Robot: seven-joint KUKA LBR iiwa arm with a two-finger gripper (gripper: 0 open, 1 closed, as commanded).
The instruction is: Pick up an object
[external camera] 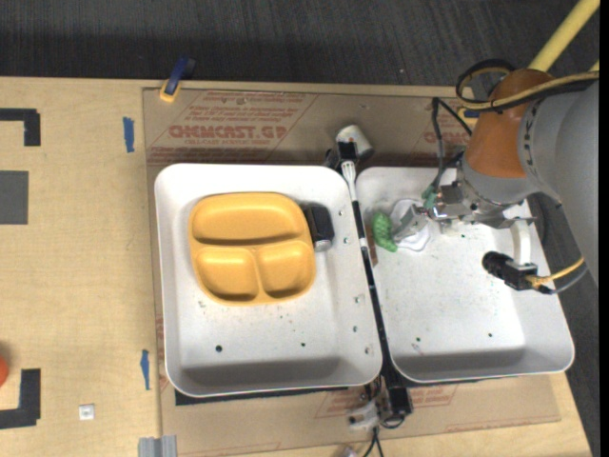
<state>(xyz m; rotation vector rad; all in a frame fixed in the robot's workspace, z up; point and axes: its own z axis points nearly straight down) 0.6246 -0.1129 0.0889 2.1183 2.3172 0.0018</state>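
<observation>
Two shallow white bins stand side by side on the brown bench [76, 255]. The grey arm [566, 150] comes in from the right, its orange band [497, 141] is above the far edge of the right bin [476, 336], and the gripper [420, 219] is low in the far left corner of this bin. From where I stand I cannot tell if the gripper is released or clenched, and I see nothing clearly grasped in it. Just beside the gripper, toward the wall between the bins, lies a small green object [383, 229]. Between this object and the gripper there is a pale, partly clear thing [416, 239], which seems to touch the gripper, but I cannot say this for certain. The floor of the right bin has only small dark spots on it. In the left bin [186, 350] lies a big yellow dish [252, 246] with three compartments, in the far half of the bin. A small dark block [320, 225] lies against the right side of the dish, near the wall that the two bins share. The dish and the dark block are well apart from the gripper.
</observation>
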